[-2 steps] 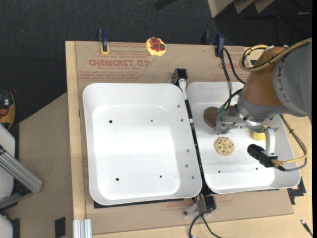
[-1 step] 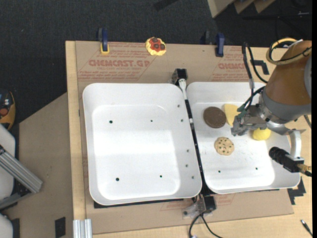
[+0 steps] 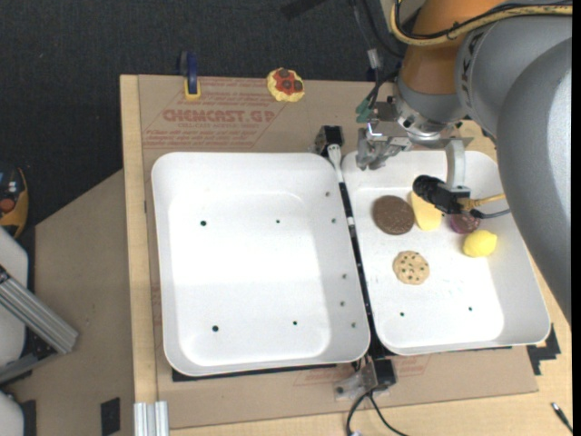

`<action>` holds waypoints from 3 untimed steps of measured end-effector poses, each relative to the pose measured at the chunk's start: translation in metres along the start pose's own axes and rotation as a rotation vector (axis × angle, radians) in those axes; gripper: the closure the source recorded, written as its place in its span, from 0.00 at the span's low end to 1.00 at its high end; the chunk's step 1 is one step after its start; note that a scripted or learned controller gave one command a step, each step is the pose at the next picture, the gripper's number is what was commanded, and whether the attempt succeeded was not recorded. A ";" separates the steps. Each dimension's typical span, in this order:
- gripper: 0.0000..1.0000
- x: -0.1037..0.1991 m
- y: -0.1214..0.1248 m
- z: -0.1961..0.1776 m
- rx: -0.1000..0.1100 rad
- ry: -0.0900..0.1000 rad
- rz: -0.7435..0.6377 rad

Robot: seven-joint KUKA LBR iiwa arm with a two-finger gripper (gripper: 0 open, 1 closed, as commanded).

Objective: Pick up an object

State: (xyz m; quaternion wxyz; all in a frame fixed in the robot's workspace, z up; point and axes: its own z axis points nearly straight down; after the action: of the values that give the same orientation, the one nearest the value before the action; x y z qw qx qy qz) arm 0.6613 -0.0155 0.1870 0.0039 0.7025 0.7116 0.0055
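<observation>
Nearest in the right bin (image 3: 508, 325), the chip cookie (image 3: 411, 267) lies flat: light, stiff, best pinched across its rim. Beyond, a yellow ball (image 3: 480, 243) may roll; the brown cookie (image 3: 394, 214) touches a yellow block (image 3: 426, 213). Farthest, the hand (image 3: 377, 150) hovers at the bin's rear edge, holding nothing I can see; its opening is unclear.

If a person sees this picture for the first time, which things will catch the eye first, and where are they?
The big grey arm with its orange band comes in at the upper right, and its tool hangs over the far edge of the right bin. In that bin lie a brown round cookie, a chocolate chip cookie and a small yellow piece. The left bin is beside it.
</observation>
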 end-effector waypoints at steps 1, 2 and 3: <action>1.00 -0.112 0.005 -0.043 0.005 -0.009 0.021; 1.00 -0.194 -0.011 -0.107 0.004 -0.010 0.020; 1.00 -0.210 -0.049 -0.159 0.005 -0.008 0.016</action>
State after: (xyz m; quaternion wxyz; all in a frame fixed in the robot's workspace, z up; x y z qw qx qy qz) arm 0.6131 -0.2262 0.3448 0.0050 0.7082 0.7060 0.0011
